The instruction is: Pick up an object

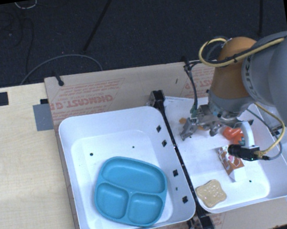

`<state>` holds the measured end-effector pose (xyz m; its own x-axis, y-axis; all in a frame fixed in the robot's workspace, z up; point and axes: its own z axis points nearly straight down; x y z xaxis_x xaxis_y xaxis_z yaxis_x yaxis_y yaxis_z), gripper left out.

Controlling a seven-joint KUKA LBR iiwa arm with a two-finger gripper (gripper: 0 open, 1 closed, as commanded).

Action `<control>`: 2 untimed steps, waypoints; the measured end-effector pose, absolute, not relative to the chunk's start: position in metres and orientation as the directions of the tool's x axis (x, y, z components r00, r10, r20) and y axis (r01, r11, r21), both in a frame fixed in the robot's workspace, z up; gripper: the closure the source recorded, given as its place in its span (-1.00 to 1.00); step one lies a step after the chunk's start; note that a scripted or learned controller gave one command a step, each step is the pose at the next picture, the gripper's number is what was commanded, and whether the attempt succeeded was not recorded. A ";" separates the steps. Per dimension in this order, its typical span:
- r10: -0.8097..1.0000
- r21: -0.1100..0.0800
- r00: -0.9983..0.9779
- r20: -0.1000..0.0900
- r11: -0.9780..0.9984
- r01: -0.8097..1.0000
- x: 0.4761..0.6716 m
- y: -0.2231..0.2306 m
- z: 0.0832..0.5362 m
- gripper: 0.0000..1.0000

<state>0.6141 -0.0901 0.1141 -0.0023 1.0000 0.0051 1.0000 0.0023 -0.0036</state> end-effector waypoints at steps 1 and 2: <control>1.000 -0.006 -0.001 0.001 0.001 1.000 0.613 -0.089 0.086 -1.00; 1.000 -0.006 0.003 0.001 -0.003 1.000 0.613 -0.091 0.097 1.00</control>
<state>0.6134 -0.0911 0.0973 0.0033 1.0000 0.0009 1.0000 -0.0033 -0.0059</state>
